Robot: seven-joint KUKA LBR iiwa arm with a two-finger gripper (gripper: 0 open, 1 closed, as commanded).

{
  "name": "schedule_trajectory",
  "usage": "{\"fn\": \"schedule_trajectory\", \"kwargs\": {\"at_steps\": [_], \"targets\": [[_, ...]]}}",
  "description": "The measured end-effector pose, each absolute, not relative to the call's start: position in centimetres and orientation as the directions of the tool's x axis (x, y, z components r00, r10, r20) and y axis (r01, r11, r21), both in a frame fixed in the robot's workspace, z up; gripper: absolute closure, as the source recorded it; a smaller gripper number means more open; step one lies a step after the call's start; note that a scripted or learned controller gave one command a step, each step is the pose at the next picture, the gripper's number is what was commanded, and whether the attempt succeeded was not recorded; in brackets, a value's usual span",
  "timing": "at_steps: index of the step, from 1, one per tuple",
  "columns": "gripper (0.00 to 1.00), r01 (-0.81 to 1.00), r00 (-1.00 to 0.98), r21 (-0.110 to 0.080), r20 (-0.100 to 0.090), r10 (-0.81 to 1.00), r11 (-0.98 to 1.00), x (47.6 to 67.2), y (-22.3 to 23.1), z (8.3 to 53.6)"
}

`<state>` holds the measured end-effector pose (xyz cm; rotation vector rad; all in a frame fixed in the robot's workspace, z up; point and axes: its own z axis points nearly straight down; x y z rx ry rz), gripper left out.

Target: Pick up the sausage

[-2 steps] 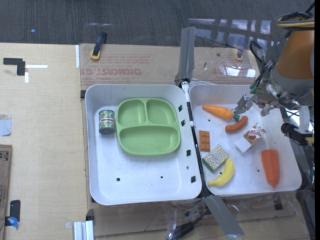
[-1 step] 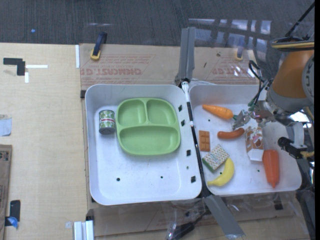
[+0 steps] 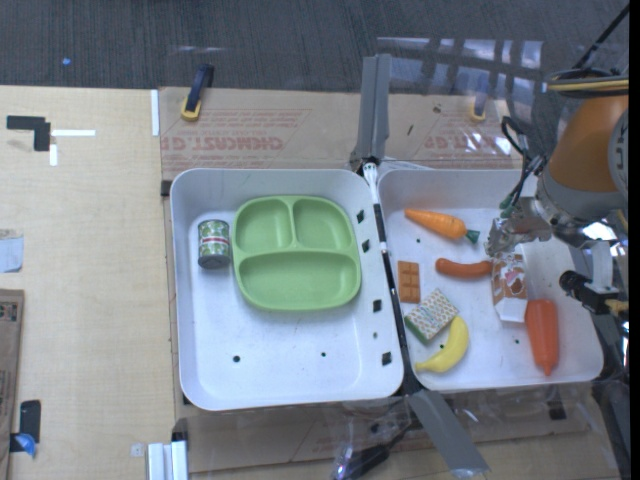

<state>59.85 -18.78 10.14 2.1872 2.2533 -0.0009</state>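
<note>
In the left bin [image 3: 190, 298] a can [image 3: 213, 243] stands beside a green divided plate [image 3: 297, 252]. In the right bin [image 3: 480, 353] the sausage [image 3: 463, 266] lies below a carrot [image 3: 438, 223], just left of the end effector [image 3: 510, 234], whose grip I cannot tell

Arm low — tool [image 3: 507, 230] downward

Smooth glossy white plastic bins [image 3: 190, 298], a matt green plastic plate [image 3: 297, 253], a pale wood-look worktop [image 3: 80, 268], and a glossy sausage [image 3: 463, 266].
</note>
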Motion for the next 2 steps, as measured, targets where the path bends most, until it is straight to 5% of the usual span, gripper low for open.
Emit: {"fn": "schedule_trajectory", "kwargs": {"at_steps": [1, 2], "targets": [[0.0, 1.0, -0.03, 0.0, -0.001, 1.0, 0.03, 59.8, -18.8, 10.1], [0.0, 1.0, -0.021, -0.002, 0.0, 1.0, 0.021, 57.8, -12.5, 9.1]]}}
